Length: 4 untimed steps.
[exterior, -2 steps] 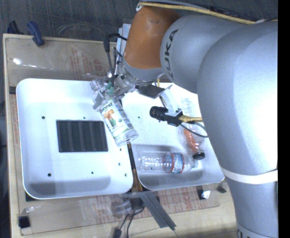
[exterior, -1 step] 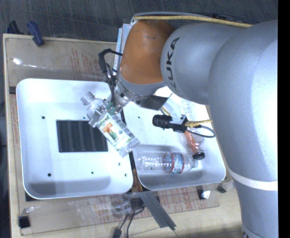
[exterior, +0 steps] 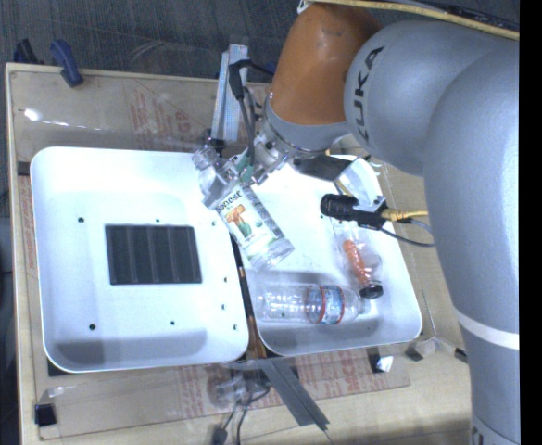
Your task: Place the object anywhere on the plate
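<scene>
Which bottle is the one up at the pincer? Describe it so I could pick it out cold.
Start at the right-hand white bin. Along its left edge, below the arm's orange band, a clear bottle with an orange-and-white label slants upward toward the pincer. The other clear bottle lies flat near the bin's front wall.

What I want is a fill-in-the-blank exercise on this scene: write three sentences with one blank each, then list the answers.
1. The dark plate lies in the view's ___ bin.
2. The clear bottle near the front wall of the right bin lies on its ___.
3. The arm wears a band coloured ___.
Answers: left; side; orange.
</scene>
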Tool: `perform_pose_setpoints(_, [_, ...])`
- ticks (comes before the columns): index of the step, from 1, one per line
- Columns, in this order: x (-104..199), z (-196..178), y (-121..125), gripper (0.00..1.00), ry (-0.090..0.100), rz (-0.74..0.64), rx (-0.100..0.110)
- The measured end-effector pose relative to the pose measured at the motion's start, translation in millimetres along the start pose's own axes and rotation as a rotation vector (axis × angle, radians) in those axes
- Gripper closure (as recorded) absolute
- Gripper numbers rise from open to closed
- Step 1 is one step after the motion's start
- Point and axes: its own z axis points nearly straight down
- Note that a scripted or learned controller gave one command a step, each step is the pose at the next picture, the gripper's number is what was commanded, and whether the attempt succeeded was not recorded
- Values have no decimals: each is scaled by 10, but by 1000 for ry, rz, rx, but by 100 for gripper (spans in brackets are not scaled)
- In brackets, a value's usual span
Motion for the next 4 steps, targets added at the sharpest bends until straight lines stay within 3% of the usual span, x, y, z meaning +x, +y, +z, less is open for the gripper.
perform_pose_setpoints(1, [350,-802,-48,100,-2,-148,-3])
perform_pose_setpoints(2, [348,-803,-50,0,-2,-148,-3])
perform_pose_setpoints(3, [399,382,274,0,2,-306,1])
perform_pose_setpoints(4, [606,370,139,0,1,-487,0])
